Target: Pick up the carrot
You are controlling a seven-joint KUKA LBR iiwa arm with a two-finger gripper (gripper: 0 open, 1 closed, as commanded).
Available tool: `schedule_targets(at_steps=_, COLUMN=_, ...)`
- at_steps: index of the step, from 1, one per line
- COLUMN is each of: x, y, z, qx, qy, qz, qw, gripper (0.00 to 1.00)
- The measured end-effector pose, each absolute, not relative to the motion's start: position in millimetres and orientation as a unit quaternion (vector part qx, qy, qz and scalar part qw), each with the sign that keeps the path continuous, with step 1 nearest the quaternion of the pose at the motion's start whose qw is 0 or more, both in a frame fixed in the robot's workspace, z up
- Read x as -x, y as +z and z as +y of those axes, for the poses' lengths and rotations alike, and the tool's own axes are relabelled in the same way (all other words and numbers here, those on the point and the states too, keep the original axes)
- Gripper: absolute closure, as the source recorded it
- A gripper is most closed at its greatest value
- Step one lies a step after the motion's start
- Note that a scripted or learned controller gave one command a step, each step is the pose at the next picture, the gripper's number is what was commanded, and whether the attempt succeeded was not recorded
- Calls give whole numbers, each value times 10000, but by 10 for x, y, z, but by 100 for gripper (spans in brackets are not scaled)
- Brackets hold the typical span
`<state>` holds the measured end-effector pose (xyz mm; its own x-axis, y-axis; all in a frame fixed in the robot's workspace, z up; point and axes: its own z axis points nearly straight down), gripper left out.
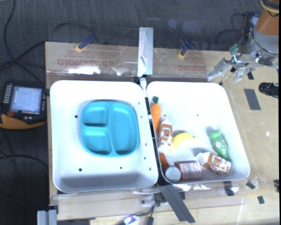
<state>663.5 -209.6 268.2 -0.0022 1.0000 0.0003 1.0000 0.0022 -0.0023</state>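
The carrot point(155, 114) is orange with a pale green top. It lies lengthwise against the left wall of the right bin point(196, 95), tip toward the front. My gripper point(226, 74) hangs beyond that bin's far right corner, above the bench, well to the right of and behind the carrot. Its fingers stand open with nothing between them.
Just in front of the carrot lies an orange-and-white carton point(165, 134), then a yellow lemon point(182, 139), a green bottle point(218, 143), another carton point(217, 163) and a brown can point(189, 170). The left bin point(65, 172) holds a blue divided plate point(107, 128).
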Motion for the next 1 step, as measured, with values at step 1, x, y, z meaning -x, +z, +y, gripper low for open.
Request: schedule_targets(at_steps=1, x=-6448, y=3163, z=-2244, qx=6719, qy=25, qz=-7406, qw=-12, gripper=0)
